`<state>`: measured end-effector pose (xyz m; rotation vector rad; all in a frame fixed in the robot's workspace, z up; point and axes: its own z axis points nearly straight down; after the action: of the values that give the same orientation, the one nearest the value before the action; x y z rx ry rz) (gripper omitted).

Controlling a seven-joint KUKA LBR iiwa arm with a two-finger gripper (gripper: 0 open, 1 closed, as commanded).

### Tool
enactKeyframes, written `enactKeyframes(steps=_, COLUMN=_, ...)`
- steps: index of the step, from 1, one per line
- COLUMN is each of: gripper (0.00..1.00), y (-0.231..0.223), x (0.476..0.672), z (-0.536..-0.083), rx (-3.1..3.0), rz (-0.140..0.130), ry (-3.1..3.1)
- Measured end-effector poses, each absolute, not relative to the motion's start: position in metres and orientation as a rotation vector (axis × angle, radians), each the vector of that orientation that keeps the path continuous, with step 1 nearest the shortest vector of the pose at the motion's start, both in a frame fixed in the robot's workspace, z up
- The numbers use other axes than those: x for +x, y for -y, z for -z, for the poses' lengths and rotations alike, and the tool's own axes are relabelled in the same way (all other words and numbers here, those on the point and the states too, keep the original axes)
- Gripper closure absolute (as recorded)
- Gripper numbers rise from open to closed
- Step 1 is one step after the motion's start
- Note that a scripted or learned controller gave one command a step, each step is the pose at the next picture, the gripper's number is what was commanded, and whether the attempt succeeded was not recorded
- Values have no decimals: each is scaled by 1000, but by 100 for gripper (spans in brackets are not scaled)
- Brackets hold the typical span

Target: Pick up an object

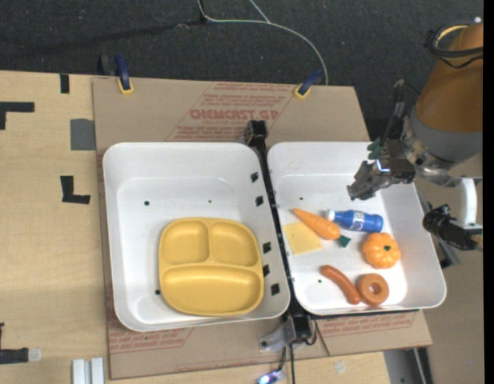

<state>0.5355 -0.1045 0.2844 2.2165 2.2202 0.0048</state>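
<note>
Reaching in from the right, the grey arm [451, 94] with its orange band bends down over the right bin [407, 214], and its dark hand [367, 184] hangs above the bin's upper part, tilted toward the left. Whether the hand is spread or pressed together cannot be told at this angle; nothing shows between its tips.

Just below the hand lies a blue and white bottle [356, 220], on its side, with its label too small to read. A carrot [316, 223] lies next to the bottle's white end, its tip resting over a yellow cheese slice [301, 238]. A small orange pumpkin [381, 250] sits below the bottle's blue end. Near the bin's front wall a sausage [341, 284] lies beside a brown donut [373, 289].

The left bin [126, 214] holds a yellow divided tray [210, 266]. Both bins rest on a cardboard sheet [222, 114] on the desk, printed in red letters that look like "CHEMCAST GP", upside down.
</note>
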Motion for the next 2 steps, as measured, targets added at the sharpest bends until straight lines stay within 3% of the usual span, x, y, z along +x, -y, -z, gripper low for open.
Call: enactKeyframes(steps=2, gripper=100, y=0, x=535, z=-264, rx=2215, rz=0, ry=-2230)
